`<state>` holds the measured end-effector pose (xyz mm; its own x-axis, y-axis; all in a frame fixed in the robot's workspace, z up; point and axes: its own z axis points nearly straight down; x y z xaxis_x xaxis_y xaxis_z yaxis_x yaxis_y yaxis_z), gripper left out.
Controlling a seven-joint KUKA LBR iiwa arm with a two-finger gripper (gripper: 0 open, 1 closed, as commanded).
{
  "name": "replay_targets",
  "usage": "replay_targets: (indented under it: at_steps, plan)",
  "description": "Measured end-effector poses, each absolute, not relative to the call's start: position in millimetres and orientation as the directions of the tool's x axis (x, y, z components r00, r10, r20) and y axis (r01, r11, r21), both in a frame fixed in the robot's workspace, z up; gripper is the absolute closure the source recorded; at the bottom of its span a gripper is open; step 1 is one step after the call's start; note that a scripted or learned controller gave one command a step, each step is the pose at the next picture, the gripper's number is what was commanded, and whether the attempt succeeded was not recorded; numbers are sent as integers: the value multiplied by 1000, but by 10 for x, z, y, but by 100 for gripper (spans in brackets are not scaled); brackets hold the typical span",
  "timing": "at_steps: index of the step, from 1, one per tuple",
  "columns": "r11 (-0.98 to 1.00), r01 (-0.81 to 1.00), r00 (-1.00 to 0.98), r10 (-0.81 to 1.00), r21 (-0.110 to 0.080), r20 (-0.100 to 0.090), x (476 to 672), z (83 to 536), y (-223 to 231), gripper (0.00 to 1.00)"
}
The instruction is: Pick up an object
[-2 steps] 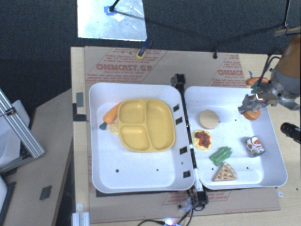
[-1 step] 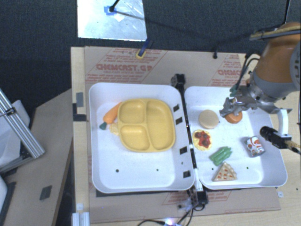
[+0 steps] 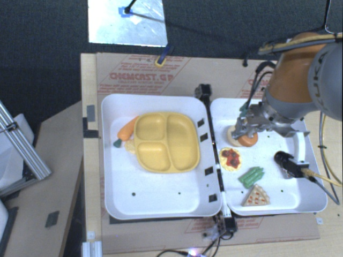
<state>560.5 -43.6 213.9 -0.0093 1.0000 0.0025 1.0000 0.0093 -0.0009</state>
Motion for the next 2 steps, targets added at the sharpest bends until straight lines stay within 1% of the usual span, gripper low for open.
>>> replay_targets:
  at_steps: [1,2]
  plan:
    - [10,1000,-10,1000,1,3,5431,2295,72,100]
    - [2,1000,-2,1000,0,0,5430,2224,38,100]
